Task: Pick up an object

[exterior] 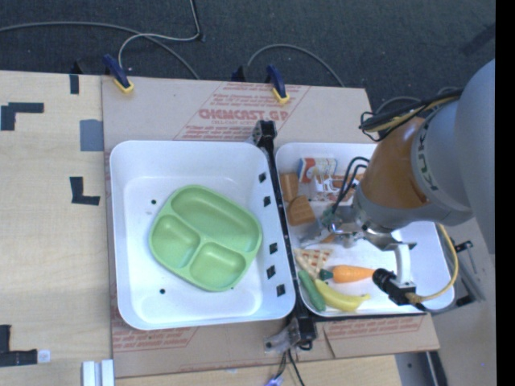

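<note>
Writing: red letters "CHEMCAST GP" on the brown board (233,112) under the bins; the small printed packet (319,174) has text too small to read.
Bins: two, the left bin (129,240) and the right bin (438,300).
Clamps: two, blue and yellow, at the far edge of the board (118,74).
Gripper (331,225): low in the right bin; I cannot tell how far it is open or if it has something.
Green plate (206,236): one, three compartments, in the left bin, well left of the gripper.
Carrot (351,274): one, just below the gripper.
Banana (344,299): one, below the carrot, beside a green vegetable (310,289).
Waffle (314,259): one, near the gripper, below-left.
Brown block (300,210): one, just left of the gripper.
</note>
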{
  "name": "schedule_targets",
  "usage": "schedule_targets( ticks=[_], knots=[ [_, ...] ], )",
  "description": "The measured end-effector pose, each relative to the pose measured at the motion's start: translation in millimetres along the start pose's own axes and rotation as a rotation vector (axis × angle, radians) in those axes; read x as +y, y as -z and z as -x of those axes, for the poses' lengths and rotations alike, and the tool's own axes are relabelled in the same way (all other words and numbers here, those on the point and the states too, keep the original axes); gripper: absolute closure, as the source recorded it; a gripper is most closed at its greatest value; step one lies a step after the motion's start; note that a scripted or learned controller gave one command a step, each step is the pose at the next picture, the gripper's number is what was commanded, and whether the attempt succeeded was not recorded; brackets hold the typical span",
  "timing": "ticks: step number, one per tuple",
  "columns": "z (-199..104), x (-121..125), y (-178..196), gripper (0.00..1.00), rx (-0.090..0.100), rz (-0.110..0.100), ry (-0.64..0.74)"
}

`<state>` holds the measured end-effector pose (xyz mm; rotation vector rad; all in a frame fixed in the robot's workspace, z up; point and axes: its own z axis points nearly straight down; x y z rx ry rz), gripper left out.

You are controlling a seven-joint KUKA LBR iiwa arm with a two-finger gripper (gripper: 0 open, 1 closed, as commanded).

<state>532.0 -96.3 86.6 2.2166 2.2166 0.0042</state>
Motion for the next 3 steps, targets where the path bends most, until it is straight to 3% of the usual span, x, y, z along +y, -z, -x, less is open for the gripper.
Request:
schedule_targets(
  ticks=[1,2,3],
  knots=[
    [12,39,-1,0.00,0.003,-0.004,0.001],
    [14,39,9,1.00,0.000,-0.003,0.000],
    [-55,48,98,1.00,0.003,-0.007,0.002]
  ],
)
